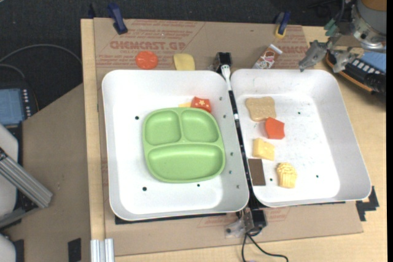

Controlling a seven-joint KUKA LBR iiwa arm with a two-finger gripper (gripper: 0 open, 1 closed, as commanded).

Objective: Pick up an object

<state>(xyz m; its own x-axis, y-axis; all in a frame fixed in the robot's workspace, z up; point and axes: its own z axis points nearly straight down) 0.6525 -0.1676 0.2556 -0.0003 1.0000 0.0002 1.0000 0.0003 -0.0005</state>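
Orange block [274, 128]: right bin [325, 132], left-centre, between toast [260, 108] and cheese [264, 149] (corn [286, 175] nearer still), lying well down-left of the gripper [314, 53], poised over the bin's far rim, grip state indiscernible.

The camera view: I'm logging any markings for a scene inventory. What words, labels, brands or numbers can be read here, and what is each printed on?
"CHEMCAST GP", roughly, in red letters on the brown board under the bins; the last letters are unsure.
Smaller red lines above and below it, and red print by the blue clamp: too blurred to read.
The small packet behind the right bin has printing, too small to read.
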